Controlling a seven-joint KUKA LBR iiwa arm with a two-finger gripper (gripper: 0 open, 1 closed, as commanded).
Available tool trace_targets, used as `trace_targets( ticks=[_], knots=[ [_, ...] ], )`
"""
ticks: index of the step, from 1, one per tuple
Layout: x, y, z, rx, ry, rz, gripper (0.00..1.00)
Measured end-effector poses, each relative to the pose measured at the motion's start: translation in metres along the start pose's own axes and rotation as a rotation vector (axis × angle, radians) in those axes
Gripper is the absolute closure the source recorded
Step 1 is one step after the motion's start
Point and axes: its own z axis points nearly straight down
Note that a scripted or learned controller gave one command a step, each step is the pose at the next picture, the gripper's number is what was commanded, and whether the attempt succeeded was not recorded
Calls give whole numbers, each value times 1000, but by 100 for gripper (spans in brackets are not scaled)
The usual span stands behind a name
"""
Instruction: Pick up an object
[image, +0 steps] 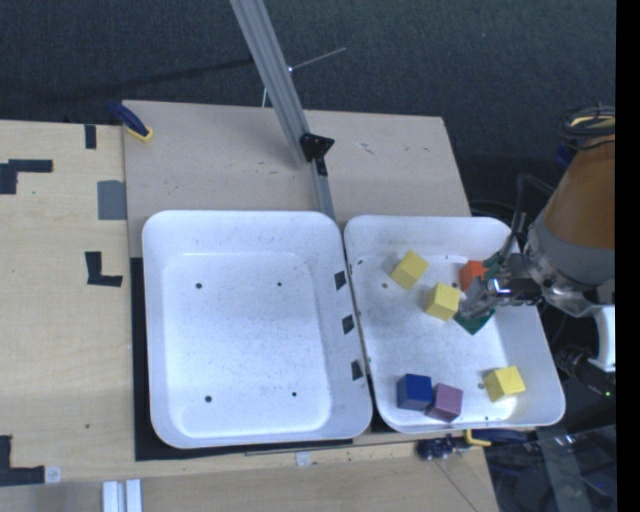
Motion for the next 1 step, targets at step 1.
trace_targets(
  ticks=[1],
  knots=[
    [57, 10, 15, 7, 2, -5, 100]
  ],
)
